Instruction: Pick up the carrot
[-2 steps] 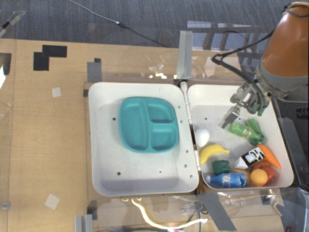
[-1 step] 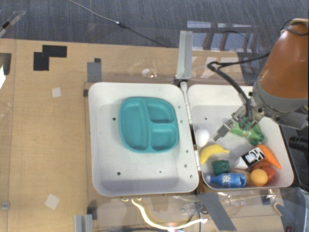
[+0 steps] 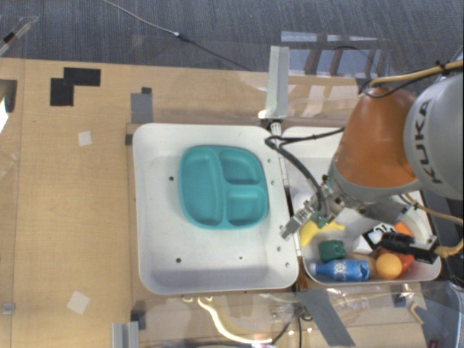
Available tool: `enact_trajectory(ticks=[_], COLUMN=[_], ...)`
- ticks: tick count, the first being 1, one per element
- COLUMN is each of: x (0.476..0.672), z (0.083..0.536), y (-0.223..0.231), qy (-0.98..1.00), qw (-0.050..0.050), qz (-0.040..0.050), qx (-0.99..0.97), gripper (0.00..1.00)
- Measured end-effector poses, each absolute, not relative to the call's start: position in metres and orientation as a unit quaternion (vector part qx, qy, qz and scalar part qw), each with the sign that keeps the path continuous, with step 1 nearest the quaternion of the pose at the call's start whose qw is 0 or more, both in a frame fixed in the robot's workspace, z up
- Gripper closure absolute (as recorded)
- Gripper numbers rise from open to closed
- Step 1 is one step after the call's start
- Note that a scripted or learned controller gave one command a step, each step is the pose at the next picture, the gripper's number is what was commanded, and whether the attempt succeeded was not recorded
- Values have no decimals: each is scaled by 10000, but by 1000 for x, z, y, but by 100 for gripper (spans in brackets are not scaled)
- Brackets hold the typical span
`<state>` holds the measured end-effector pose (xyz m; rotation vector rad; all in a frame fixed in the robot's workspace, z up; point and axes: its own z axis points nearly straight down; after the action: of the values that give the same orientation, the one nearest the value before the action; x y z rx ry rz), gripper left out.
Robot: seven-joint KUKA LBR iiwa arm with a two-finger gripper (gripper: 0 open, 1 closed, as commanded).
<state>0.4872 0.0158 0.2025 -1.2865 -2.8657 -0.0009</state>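
Note:
In the right bin [image 3: 428,272], an orange tapered piece [image 3: 403,230] that may be the carrot peeks out near the right wall, mostly hidden by the arm. My gripper [image 3: 306,217] hangs low at the bin's left side, just above a yellow object [image 3: 313,232], well left of the orange piece. Nothing shows clearly between its tips. The arm's big orange-banded body [image 3: 377,143] covers the back half of the bin.
Along the right bin's front lie a green object [image 3: 332,250], a blue bottle [image 3: 342,270] and an orange ball [image 3: 389,265]. The left bin [image 3: 156,259] holds a teal divided plate [image 3: 222,186]. A metal post [image 3: 278,78] stands behind the bins.

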Motion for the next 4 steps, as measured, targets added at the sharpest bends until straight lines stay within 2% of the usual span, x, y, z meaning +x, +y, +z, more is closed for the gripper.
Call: enact_trajectory(ticks=[1,2,3,4], x=[537,489,488,510], z=[251,288,207,184], y=[-59,-39,14,-11], qy=[-10000,-9877,-9390,-9200], qw=[-62,-51,-11,-26], qz=[5,-8,-12,-11], qx=[-38,-1565,-3438,-3918], gripper=[0,0,0,0])
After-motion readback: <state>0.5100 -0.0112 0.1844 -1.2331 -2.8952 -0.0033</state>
